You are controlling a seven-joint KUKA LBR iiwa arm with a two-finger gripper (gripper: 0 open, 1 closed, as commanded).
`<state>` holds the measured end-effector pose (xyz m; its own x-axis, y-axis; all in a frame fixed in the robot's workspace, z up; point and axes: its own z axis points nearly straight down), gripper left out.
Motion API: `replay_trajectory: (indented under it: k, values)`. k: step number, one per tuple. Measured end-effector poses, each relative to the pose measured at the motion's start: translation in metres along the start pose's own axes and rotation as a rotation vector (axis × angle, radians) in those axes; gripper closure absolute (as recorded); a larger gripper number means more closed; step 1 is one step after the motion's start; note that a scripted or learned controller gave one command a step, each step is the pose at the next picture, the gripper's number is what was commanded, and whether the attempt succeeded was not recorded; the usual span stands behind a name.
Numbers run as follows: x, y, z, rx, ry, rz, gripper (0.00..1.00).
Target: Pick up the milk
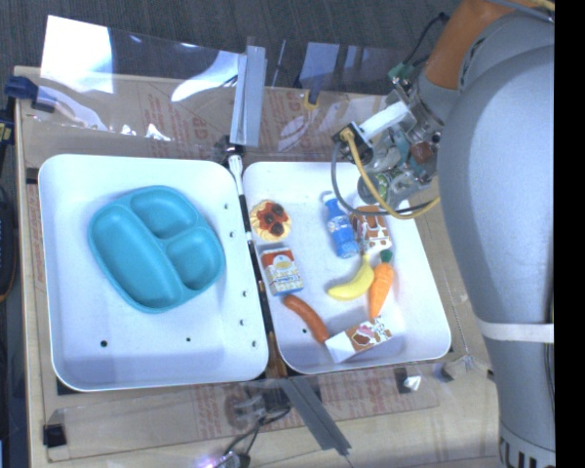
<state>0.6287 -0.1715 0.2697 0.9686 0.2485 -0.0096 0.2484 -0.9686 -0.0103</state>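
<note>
White carton: the milk (370,337), as I read it, is the white carton with red and brown print lying on its side in the right bin (424,300), close to that bin's near corner.
Gripper (388,175): it hangs over the far end of the same bin, wrapped in cables; whether it is apart or together cannot be told from this view, and nothing is visibly held.
Bearing: the milk lies well apart from the gripper, straight toward the near rim.
Between them: a small brown-and-white carton (373,230) sits just beside the gripper on the milk's side, then the carrot (381,289) and banana (351,283).
Long axis: the milk runs slantwise, roughly across the line from the gripper, so closing across its short width probably needs a wrist turn.
Risk: the nearer brown carton could be taken instead.
</note>
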Motion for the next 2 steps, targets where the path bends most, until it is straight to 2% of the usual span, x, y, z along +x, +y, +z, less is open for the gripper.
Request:
replay_trajectory:
  k: [1, 2]
  values:
    - [-0.0151, 0.035, 0.0024, 0.001, 0.001, -0.033, 1.0]
    - [-0.0178, 0.0321, -0.0029, 0.005, -0.003, -0.14, 1.0]
